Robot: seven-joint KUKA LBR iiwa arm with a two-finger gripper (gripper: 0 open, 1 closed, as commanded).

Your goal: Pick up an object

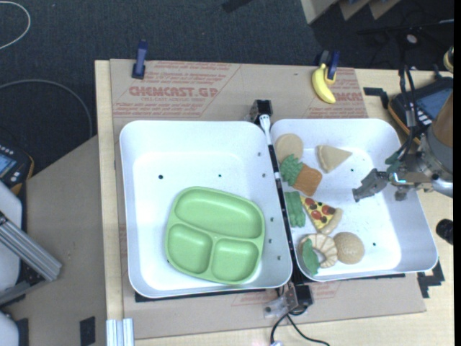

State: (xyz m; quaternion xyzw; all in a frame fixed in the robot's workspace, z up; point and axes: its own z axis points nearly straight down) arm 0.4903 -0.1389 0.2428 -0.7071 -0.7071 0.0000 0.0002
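Observation:
The right bin point(412, 245) holds several toy foods along its left side: a round tan biscuit point(289, 147), a pale wedge point(333, 156), a carrot point(305, 177) with a green top, a green pod point(295, 208), a pizza slice point(321, 214), a brown bun point(350, 247) and a ridged pastry point(323, 249) on a green leaf. My gripper point(382, 188) hangs over the bin's right middle, open, with nothing between its fingers. It sits right of the pizza slice and below the wedge, apart from both.
A green divided plate point(215, 233) lies in the left bin point(144, 157). A toy banana point(323, 85) rests on the board behind the right bin. Clamps stand at the board's back edge. The right bin's floor under my gripper is bare.

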